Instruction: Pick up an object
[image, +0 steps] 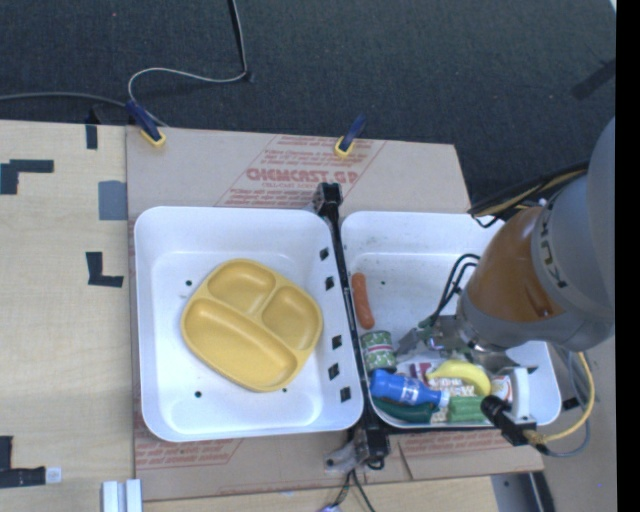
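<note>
In the right bin (410, 232), several objects crowd the near corner. An orange sausage (362, 300) lies by the divider, with a green can (379, 350) just below it. A blue bottle (405, 390) lies along the front wall, and a yellow banana (462, 375) rests on a green and white packet (465, 405). My gripper (432, 344) is low over this pile, between the can and the banana, with the grey arm and its orange band (510, 275) reaching in from the right. The wrist hides how the gripper meets the objects.
The left bin (150, 320) holds a yellow divided plate (252, 323) lying flat near its middle. A black clip rail (335, 290) separates the bins. Cardboard (290, 175) lies under both bins, held by two yellow-and-blue clamps at its back edge.
</note>
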